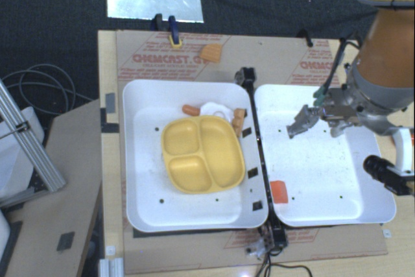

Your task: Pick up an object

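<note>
camera view is looking down at a slant on two shallow white bins sitting side by side on a cardboard-lined bench. the left bin (139, 204) is taking up the centre-left of the frame and is holding a yellow divided plate (201, 155), lying flat near its middle. just above the plate, a small orange sausage-like piece (190, 110), a white piece (216, 111) and a tan block (238, 120) are crowding together toward the bin's upper right, the tan block resting close to the divider between the bins. the right bin (337, 204) is sitting in the centre-right of the frame, with a small orange-red block (278, 191) lying in its lower left corner, close to the wall. an orange wedge (211, 52) is lying outside the bins on the cardboard, in the upper middle.

the arm is reaching in from the right edge, and the gripper (318, 121) is hanging over the upper middle of the right bin, well apart from every candidate object. its fingers are looking spread, angled down and to the left, with nothing between them. the orange-red block is probably the nearest thing to pick, though its corner position, hard by the wall, is likely leaving the fingers little room.
</note>
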Controlling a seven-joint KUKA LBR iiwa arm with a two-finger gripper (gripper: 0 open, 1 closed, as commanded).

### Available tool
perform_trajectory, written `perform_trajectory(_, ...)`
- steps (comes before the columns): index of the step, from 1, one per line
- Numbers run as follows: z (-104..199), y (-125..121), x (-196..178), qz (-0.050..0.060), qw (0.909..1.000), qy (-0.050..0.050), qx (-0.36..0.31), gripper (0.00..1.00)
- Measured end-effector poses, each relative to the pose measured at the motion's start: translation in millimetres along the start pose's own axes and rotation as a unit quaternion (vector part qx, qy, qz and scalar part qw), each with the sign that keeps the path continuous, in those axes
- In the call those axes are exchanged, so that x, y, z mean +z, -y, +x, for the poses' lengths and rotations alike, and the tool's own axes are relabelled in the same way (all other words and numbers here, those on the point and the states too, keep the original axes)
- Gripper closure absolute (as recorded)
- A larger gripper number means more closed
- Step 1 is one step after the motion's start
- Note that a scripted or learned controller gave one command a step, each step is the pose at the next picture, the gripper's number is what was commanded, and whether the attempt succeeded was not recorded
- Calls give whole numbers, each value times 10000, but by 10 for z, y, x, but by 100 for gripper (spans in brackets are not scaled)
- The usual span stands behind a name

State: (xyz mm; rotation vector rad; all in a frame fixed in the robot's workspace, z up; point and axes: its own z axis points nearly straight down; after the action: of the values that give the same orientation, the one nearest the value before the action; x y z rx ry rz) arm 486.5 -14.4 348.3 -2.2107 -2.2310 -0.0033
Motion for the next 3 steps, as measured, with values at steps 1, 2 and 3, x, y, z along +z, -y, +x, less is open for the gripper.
perform_trajectory(1,435,-9,-211,-16,10000,3,1,0)
perform_trajectory(2,104,-7,-605,-27,10000,13,49,0)
perform_trajectory(3,-927,14,57,15,10000,21,87,0)
